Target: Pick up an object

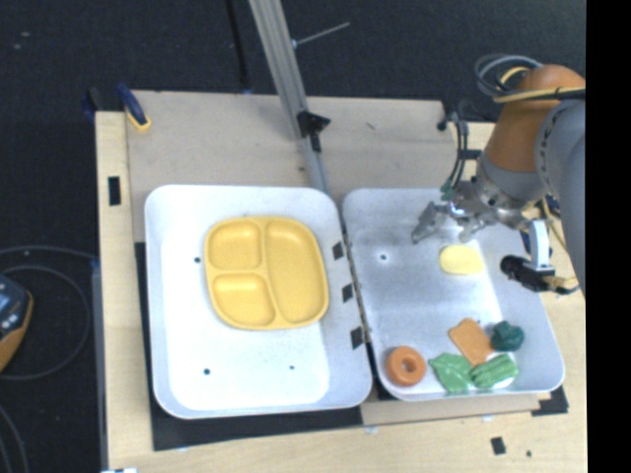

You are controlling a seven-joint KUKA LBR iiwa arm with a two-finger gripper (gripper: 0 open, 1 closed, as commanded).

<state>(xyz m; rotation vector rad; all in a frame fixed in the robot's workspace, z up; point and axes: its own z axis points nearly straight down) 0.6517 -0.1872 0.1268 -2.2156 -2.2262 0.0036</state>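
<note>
The left bin (177, 363) holds a yellow divided plate (266, 271). In the right bin (394, 294), an orange ring (405, 366), green pieces (473, 372), an orange block (470, 340) and a dark green lump (508, 337) crowd the near corner. The gripper (449, 225), fingers spread and grasping nothing, hangs just above a pale yellow object (460, 259); the arm (527, 136) is cut off at right.

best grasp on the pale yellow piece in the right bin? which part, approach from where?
Take the pale yellow piece across its short front-to-back axis, coming straight down. It lies flat as a low rounded oval, wider left-right, so the narrow span probably suits the gripper best. Bare bin floor surrounds it, and the other toys sit well toward the near edge, so finger clearance looks fine. The gripper hovers just behind it.
</note>
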